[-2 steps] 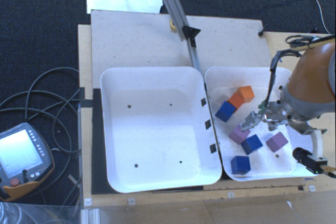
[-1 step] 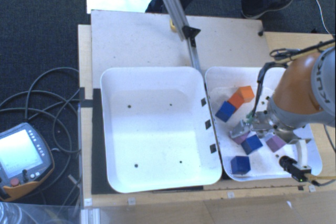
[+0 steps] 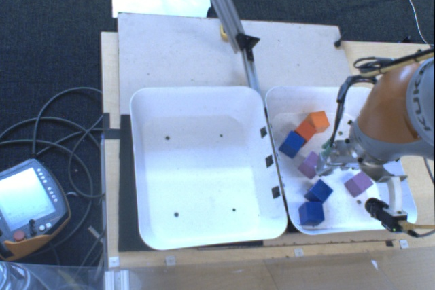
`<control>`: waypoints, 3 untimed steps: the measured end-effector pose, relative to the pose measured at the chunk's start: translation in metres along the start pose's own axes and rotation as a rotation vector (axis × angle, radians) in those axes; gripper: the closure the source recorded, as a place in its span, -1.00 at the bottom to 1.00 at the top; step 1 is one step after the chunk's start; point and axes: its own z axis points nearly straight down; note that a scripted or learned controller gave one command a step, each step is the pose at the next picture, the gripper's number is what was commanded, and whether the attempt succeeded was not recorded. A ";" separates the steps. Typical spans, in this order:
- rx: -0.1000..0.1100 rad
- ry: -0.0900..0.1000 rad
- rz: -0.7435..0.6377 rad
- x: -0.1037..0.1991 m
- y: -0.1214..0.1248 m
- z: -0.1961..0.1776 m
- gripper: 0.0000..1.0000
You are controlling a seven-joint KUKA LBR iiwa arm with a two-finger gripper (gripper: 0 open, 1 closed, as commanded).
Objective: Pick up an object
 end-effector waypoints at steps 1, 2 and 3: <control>-0.005 -0.001 0.000 -0.004 -0.002 -0.063 1.00; 0.001 0.000 0.000 -0.004 -0.001 -0.071 1.00; 0.000 0.002 -0.006 0.044 0.000 -0.085 1.00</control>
